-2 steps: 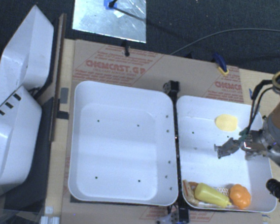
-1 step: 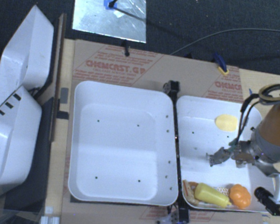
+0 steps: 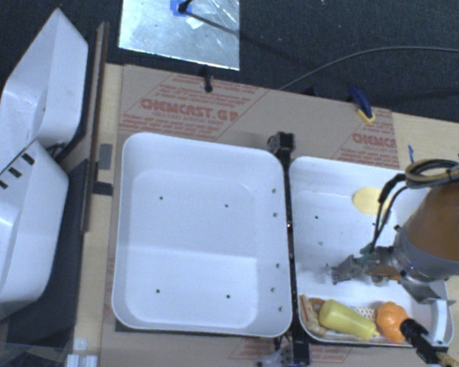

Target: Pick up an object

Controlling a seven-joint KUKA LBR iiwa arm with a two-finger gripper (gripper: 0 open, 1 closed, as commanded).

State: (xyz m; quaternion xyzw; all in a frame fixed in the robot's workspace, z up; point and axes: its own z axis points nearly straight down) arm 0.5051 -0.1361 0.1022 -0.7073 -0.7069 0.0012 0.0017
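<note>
The left bin (image 3: 209,146) fills the middle of the frame. Its floor is open white from wall to wall, and its rounded rim runs unbroken on all four sides. Its right rim lies against the left rim of the right bin (image 3: 333,163), and a thin black strip (image 3: 288,228) runs down the seam between them. Both bins sit on a cardboard sheet (image 3: 189,110) with red lettering, which covers the counter (image 3: 94,236).

The arm (image 3: 450,224) comes in from the right edge of the frame, and its orange band hangs over the right bin's far right side. The gripper (image 3: 344,272) points left over the bare middle of that bin's floor, a little below centre. It is clear of the seam and of every wall. From this angle it cannot be told whether the gripper is spread or closed, and nothing is seen held in it.

The things to pick crowd the right bin's lower wall. A yellow bottle-shaped object (image 3: 346,318) lies lengthwise along that wall, with an orange object (image 3: 392,319) just beside its right end. Both lie below the gripper and apart from it. A pale yellow disc (image 3: 367,198) lies flat near the bin's upper wall, well apart from the other two. The stretch of floor between the disc and the lower wall is open on the left.
</note>
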